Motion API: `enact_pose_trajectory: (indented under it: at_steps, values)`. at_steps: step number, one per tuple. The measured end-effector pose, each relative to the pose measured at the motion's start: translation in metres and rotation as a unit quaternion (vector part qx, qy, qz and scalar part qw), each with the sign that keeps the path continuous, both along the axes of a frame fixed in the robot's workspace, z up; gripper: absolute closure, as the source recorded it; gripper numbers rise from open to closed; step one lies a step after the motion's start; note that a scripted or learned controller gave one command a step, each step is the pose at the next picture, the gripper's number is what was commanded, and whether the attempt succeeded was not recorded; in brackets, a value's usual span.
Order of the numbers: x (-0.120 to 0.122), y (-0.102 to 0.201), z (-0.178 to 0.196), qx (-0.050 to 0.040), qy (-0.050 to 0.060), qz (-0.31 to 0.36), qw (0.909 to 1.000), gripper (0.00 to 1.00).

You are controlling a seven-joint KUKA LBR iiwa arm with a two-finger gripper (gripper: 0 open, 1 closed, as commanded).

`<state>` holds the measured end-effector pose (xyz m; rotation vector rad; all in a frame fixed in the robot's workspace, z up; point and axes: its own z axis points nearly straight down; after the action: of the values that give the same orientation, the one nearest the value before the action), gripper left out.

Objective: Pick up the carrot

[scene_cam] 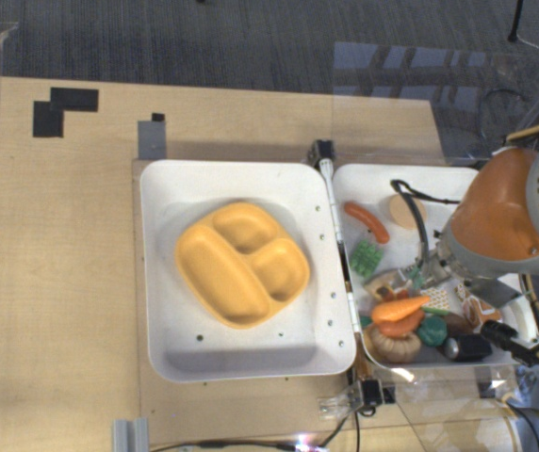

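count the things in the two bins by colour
yellow: 1, divided plate
orange: 1, carrot
red: 1, sausage
green: 2, block, teal piece
tan: 2, disc, ring
total: 7 that can be told apart

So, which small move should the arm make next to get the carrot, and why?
Probably lower the claw slightly leftward onto the carrot. The carrot lies in the right bin, beside the claw, crowded among other toys, and I cannot see it gripped yet.
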<state>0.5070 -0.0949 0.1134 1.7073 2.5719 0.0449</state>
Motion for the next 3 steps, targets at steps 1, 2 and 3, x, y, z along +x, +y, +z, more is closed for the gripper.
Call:
enact_pose_trajectory:
  at_steps: [1, 2, 3]
  values:
    - [0.003, 0.001, 0.011, -0.0002, -0.004, 0.001, 1.0, 1.0]
    - [0.003, 0.001, 0.011, -0.0001, -0.004, 0.001, 1.0, 0.0]
    - [-0.012, 0.005, -0.023, 0.0016, 0.019, 0.005, 0.9998, 0.0]
